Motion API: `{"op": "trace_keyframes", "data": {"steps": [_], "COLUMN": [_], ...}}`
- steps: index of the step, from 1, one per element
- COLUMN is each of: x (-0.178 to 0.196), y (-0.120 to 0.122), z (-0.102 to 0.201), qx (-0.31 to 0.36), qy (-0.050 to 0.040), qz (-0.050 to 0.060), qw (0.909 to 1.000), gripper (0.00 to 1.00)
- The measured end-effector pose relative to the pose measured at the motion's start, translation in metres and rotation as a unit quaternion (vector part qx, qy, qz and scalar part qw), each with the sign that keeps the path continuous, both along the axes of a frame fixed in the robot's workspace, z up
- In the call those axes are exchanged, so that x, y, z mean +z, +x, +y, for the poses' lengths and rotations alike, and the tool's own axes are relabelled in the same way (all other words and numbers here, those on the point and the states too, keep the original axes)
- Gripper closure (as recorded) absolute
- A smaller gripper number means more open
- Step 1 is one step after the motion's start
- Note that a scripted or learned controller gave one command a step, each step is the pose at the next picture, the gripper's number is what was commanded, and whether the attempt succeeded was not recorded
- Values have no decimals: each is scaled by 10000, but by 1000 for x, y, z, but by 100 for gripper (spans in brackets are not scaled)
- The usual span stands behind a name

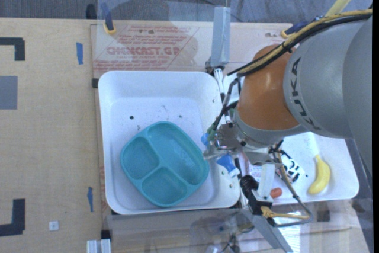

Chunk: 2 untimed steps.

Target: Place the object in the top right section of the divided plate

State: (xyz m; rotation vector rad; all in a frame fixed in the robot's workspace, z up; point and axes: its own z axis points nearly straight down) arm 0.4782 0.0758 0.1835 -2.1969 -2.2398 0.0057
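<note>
We see the hand low over the inner edge of the right bin, just beside the divided plate; whether it is wide or narrow we cannot tell. The teal plate lies tilted in the left bin. A banana rests in the right bin, well apart from the plate. Both bins sit on the wooden surface.

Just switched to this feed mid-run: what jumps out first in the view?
The grey arm with its orange band dominates the right side, hanging over the seam between the two white bins. In the left bin sits a teal divided plate, its three sections bare. A yellow banana lies near the right edge of the right bin.
</note>
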Motion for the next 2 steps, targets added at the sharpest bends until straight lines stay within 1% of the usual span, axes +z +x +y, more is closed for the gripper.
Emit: {"op": "trace_keyframes", "data": {"steps": [1,2], "x": [1,0], "y": [1,1], "z": [-151,-75], "qx": [-478,13], "qy": [-6,2], "qz": [-27,-16], "qw": [9989,10000], "gripper": [100,100]}}
